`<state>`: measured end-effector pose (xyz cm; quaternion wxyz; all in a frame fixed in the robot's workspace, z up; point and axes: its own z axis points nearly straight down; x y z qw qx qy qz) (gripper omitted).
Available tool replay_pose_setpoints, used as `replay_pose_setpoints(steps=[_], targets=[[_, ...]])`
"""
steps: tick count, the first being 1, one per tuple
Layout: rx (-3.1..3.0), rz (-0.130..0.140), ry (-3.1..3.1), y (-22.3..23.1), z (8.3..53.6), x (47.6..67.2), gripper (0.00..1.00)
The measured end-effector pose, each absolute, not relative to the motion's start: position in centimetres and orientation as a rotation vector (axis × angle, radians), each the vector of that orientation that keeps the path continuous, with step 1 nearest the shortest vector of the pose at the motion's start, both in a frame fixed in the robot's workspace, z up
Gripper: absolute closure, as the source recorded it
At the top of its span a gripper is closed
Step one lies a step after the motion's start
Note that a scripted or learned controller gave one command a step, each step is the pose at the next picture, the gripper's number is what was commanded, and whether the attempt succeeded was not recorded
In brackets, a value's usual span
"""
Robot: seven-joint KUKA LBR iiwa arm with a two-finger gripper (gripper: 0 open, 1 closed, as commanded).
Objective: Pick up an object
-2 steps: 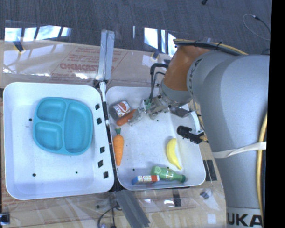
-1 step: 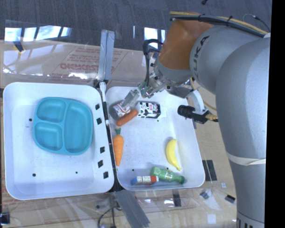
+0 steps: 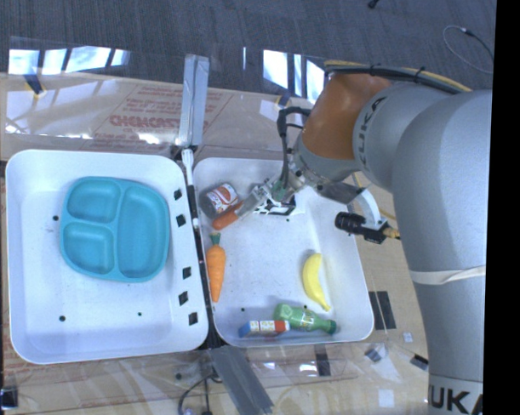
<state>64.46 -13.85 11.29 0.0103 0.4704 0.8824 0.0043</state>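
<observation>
I couldn't read the label on the small can (image 3: 221, 197), and the arm (image 3: 415, 165) ran past the frame's bottom edge.

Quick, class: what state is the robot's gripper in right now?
Gripper: low in the right bin beside the can; open or closed cannot be told.

- The bench (image 3: 93, 124) is carrying two white bins, side by side and touching.
- The left bin (image 3: 28, 262) is sitting beside the right bin (image 3: 351, 274).
</observation>
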Motion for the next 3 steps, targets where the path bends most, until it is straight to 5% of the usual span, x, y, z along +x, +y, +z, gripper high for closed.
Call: replay_pose_setpoints(steps=[1, 2, 3], targets=[[1.478, 0.018, 2.744, -18.1, 10.7, 64.6, 0.0], [1.466, 0.017, 2.735, -18.2, 12.3, 64.9, 1.0], [1.467, 0.015, 2.736, -18.2, 12.2, 64.9, 0.0]])
